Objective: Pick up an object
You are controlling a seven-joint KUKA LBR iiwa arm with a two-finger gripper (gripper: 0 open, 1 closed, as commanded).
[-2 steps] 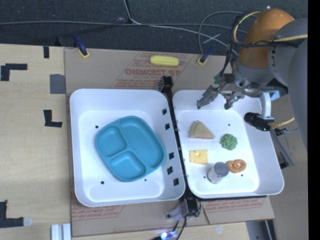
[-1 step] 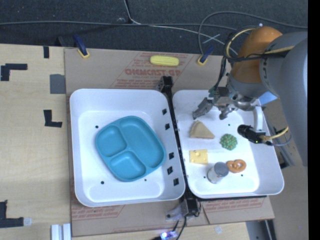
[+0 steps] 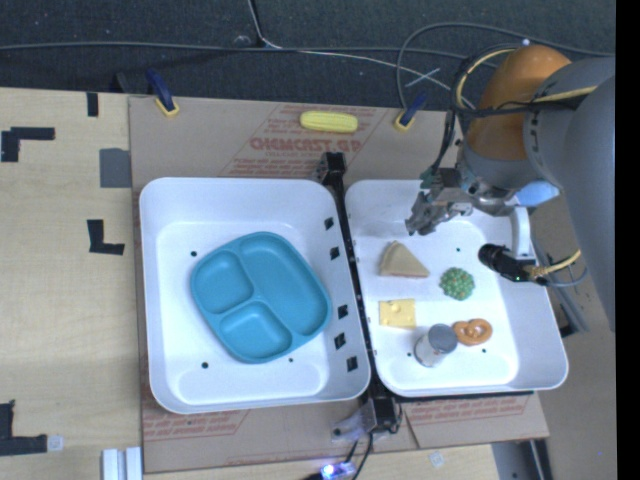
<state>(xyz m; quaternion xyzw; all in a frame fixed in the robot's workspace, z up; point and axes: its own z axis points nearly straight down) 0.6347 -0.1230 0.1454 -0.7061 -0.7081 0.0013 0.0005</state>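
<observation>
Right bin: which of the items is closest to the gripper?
The tan wedge. It lies just below the gripper, near the bin's left side. The green ball, yellow block, pretzel and grey can all sit farther down.

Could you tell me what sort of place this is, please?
Likely a robotics lab bench: a robot arm reaches over two white bins, toy food such as broccoli lies inside, and cardboard is clamped down beneath.
</observation>
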